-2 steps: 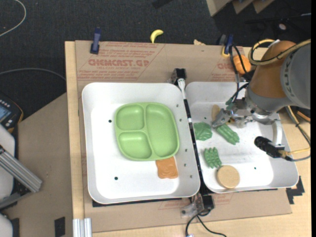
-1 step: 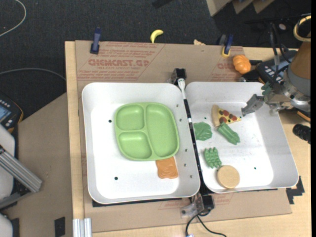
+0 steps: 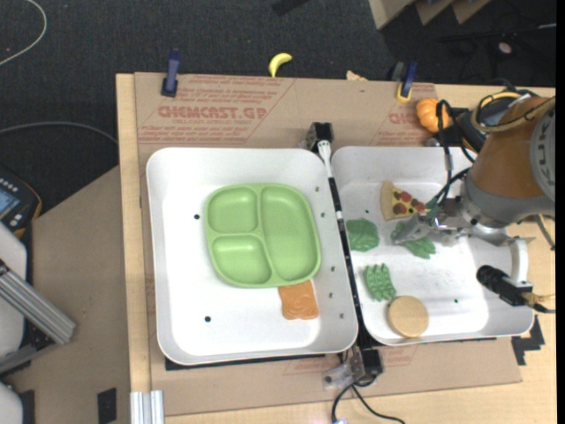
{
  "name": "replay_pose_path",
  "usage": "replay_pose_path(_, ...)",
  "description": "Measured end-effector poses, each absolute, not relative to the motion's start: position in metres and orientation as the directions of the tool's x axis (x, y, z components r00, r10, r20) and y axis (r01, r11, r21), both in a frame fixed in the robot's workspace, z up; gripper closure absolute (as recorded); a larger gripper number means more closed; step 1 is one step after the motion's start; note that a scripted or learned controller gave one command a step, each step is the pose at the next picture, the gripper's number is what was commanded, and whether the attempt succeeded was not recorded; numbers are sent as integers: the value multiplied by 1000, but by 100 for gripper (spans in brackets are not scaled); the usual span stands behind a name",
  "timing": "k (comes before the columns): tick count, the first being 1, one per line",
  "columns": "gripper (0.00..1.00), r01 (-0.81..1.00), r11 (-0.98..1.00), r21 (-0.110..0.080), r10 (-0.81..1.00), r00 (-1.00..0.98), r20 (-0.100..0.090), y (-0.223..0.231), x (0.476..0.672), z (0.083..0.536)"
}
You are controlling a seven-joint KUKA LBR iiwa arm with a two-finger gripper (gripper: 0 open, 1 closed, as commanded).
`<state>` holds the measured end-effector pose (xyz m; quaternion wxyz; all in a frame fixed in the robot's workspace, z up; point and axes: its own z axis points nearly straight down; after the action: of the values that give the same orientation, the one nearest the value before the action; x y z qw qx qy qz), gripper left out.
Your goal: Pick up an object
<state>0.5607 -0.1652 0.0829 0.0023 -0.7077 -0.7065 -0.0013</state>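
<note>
In the right bin [image 3: 459,170], my gripper [image 3: 413,230] is down low, reaching in from the right. It hovers at the upper edge of a dark green leafy piece [image 3: 424,247]. A pizza slice toy [image 3: 399,201] lies just above and to its left. A second green leaf [image 3: 361,233] sits left of the gripper, and a ridged green piece [image 3: 380,282] lies nearer the front. At the bin's front edge rests a round tan disc [image 3: 409,315]. I see nothing lifted off the bin floor.
The left bin [image 3: 172,237] holds a green divided plate [image 3: 262,234] with an orange piece [image 3: 299,301] at its front edge. A black divider rail [image 3: 335,210] runs between the bins. A small yellow banana [image 3: 280,62] and an orange object [image 3: 427,113] lie behind the bins.
</note>
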Motion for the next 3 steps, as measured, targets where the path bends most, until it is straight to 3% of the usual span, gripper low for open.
replay_pose_path(1, 100, 1000, -1, 12, 1000, 1, -1, -167, 565, 100)
replay_pose_path(2, 100, 1000, -2, 14, 1000, 2, -2, -168, 565, 110)
replay_pose_path(3, 100, 1000, 8, 16, 1000, -8, -2, -121, 630, 203)
